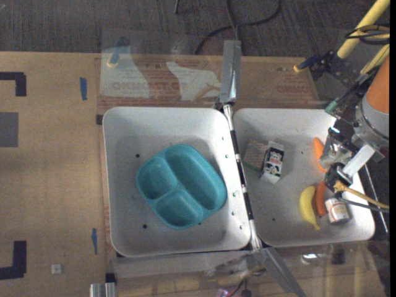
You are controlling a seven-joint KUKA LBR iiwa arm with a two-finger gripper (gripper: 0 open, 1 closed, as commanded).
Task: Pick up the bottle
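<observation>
The bottle (337,211) is small and clear with a white and red label. It lies on its side near the front right corner of the right bin (291,231), touching a banana (307,206). My gripper (337,155) hangs over the right side of that bin, a little behind the bottle and above it. Nothing shows between the gripper and the bin floor that I can make out. An orange piece (319,199) lies between the banana and the bottle.
A small black-and-white carton (273,161) and a brownish pad (254,154) lie at the right bin's left side. Another orange thing (318,148) sits beside the gripper. A teal divided plate (181,185) lies in the left bin (124,135).
</observation>
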